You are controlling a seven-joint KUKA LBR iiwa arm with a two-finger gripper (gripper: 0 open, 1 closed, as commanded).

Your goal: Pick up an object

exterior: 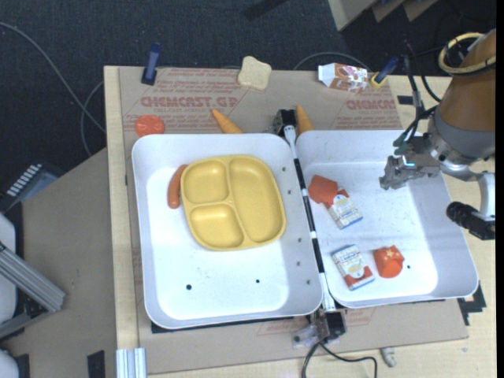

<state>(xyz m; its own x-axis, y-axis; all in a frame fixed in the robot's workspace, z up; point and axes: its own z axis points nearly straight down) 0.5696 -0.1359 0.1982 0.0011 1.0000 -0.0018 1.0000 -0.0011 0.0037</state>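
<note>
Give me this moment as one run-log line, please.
tool: above right bin, nothing held | cartons, red pieces: in bin | pick: pending

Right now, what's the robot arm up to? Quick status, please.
Gripper over right bin, holding nothing visible. Nearest: orange piece, small carton. Path between looks clear.

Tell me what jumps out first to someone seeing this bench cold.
The yellow divided plate dominates the left bin, with a sausage beside its left edge. In the right bin lie two small cartons and two orange-red pieces. The gripper hangs over that bin's upper right.
</note>
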